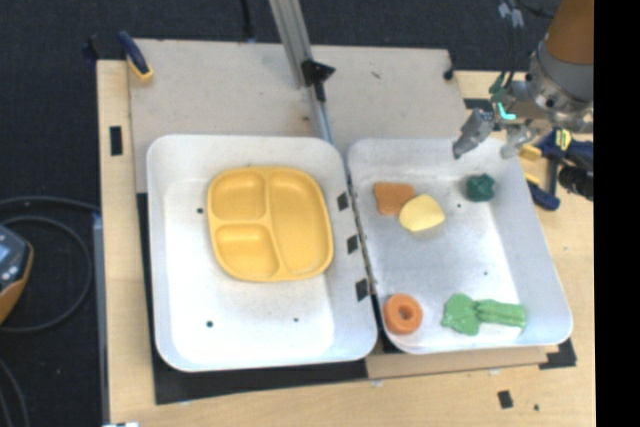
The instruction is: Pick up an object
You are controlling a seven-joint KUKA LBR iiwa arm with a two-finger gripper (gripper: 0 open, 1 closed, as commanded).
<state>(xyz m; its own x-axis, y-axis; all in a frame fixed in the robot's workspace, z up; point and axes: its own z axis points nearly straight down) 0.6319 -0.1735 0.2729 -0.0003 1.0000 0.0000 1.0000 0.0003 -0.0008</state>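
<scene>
While the arm (572,25) is reaching in from the right, the gripper (490,137) is hanging over the back right corner of the right bin (520,245), above the bin's rim area. Its two fingers are showing as spread apart, one finger (470,137) pointing down-left over the bin floor, the other sitting further right near the bin's edge. Nothing is sitting between them, so the claw is reading as wide and not carrying anything.

Objects are all lying in the right bin. A small dark green piece (481,187) is sitting nearest the gripper, just below it and apart from it. An orange-brown block (393,197) is lying near the bin's left side, with a pale yellow lump (421,214) touching it on its right. An orange ring (404,314) is resting at the front left corner. A light green toy (482,314) is lying along the front edge, well apart from the gripper.

The left bin (180,315) is holding a yellow divided tray (270,222), sitting flat, roughly centred toward the back. A metal post (285,0) is rising behind the gap between the two bins.
</scene>
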